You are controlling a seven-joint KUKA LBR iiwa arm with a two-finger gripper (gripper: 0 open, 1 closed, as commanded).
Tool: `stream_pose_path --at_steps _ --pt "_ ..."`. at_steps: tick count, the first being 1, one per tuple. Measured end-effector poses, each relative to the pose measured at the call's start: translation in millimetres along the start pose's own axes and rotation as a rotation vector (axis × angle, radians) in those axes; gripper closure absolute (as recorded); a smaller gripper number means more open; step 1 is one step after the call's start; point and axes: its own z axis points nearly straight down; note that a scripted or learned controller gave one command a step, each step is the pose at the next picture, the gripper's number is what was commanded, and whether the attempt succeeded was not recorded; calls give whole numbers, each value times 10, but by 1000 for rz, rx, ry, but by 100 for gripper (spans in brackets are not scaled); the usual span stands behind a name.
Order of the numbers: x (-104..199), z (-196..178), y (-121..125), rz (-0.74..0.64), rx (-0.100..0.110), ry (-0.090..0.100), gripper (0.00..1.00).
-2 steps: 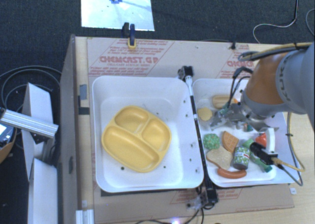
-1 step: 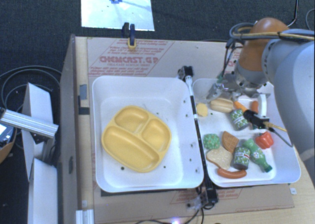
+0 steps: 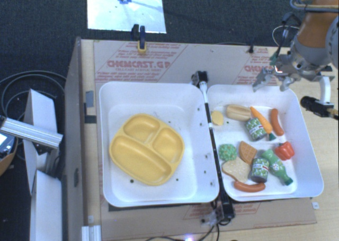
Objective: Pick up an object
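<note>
The right bin [image 3: 304, 128] holds several toy foods: a bread roll [image 3: 238, 112], a carrot [image 3: 260, 119], a sausage [image 3: 276, 122], a green can [image 3: 255, 129], a red pepper [image 3: 285, 150], broccoli [image 3: 228, 152], a toast slice [image 3: 236, 170], a second can [image 3: 260, 168], a green bottle [image 3: 279, 167] and another sausage [image 3: 249, 186]. My gripper [image 3: 274, 81] hangs over the bin's far rim, above and behind the carrot. Its fingers [image 3: 260, 80] stand apart, open, with nothing between them.
The left bin [image 3: 114, 94] carries a yellow divided plate [image 3: 146, 148]. A small yellow disc [image 3: 217, 117] lies by the divider between the bins. A black clamp [image 3: 200, 78] sits at the far end of that divider. Cables and white boxes [image 3: 39, 128] lie off the bench's left side.
</note>
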Motion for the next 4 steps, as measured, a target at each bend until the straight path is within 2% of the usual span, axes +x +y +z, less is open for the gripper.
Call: stream_pose_path --at_steps 1,2,3,4 --pt "298 859 -424 1 7 3 0" --pt "183 1193 -611 2 6 2 0" --pt "184 1081 -597 0 2 2 100" --pt "1017 175 -1018 -2 3 4 100"
